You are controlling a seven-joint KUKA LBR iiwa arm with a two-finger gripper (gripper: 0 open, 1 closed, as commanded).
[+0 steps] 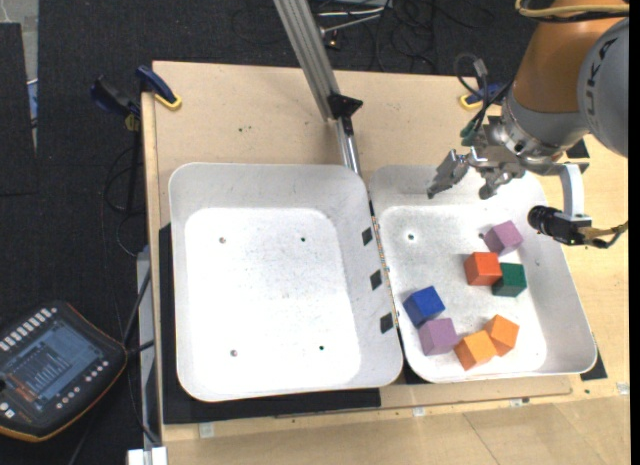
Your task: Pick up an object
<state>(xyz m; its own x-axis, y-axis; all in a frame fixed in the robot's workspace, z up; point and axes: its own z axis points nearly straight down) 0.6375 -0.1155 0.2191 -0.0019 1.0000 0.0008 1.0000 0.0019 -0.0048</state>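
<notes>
My gripper (466, 183) hovers above the far edge of the right bin (560, 353), its two fingers spread apart and open with nothing between them. Below it in that bin lie several blocks. A purple block (503, 237) sits nearest the gripper, with a red-orange block (482, 269) and a green block (511, 279) just in front. Closer to the front are a blue block (424, 304), a second purple block (437, 335) and two orange blocks (475, 350) (503, 333).
The left bin (200, 203) lies beside the right one, with black clips along their shared rim. A metal pole (305, 38) slants in from the top to the bench between the bins. A teach pendant (50, 368) rests at the lower left.
</notes>
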